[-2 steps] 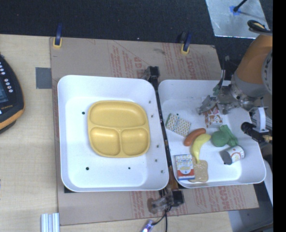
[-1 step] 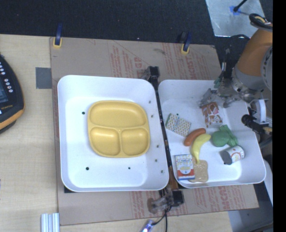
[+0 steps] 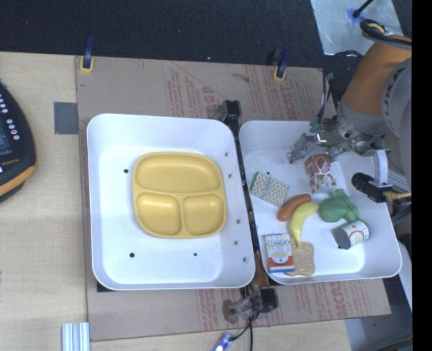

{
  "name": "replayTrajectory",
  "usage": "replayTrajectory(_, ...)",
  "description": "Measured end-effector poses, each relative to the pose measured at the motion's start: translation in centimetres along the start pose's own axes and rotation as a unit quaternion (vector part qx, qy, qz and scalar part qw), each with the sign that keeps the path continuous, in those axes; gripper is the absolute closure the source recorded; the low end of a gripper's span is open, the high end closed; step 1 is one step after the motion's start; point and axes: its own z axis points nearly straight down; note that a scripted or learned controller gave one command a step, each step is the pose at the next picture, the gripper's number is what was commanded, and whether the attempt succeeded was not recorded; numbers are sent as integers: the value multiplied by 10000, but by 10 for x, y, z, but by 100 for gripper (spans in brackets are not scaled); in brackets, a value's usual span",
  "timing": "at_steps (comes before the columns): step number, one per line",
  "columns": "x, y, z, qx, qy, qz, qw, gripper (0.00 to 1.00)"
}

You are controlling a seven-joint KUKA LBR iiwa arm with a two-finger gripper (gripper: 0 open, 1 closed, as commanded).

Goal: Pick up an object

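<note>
Nearest, along the front wall of the right bin [image 3: 391, 265]: a small printed box [image 3: 278, 251] touching a tan cracker [image 3: 303, 259]. Just behind, a yellow banana [image 3: 300, 221] with an orange sausage [image 3: 294, 206] lying against its far end. To their right, a green toy pepper [image 3: 338, 208] and, nearer the front, a small tipped can [image 3: 353, 233]. Left of the sausage, near the bin's inner wall, a patterned packet [image 3: 268, 189], well apart from the rest. Farther back, a red-and-white carton [image 3: 319, 172], standing roughly on end. Right at its far end, the gripper [image 3: 318, 147], reaching in from the right on the grey arm [image 3: 369, 86]; impossible to tell whether spread or closed, or whether touching the carton. In the left bin [image 3: 106, 254], a yellow divided plate [image 3: 179, 194], centred. Beneath both bins, a cardboard sheet [image 3: 164, 86], clamped along its far edge.
</note>
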Motion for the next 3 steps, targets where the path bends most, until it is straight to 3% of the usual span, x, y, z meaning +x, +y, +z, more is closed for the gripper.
replayTrajectory(1, -14, -13, 0, -1, 0, 16, 10000, 0)
replayTrajectory(2, -32, 0, 0, -14, -5, 18, 10000, 0)
replayTrajectory(3, -4, -8, 0, -3, -6, 0, 10000, 0)
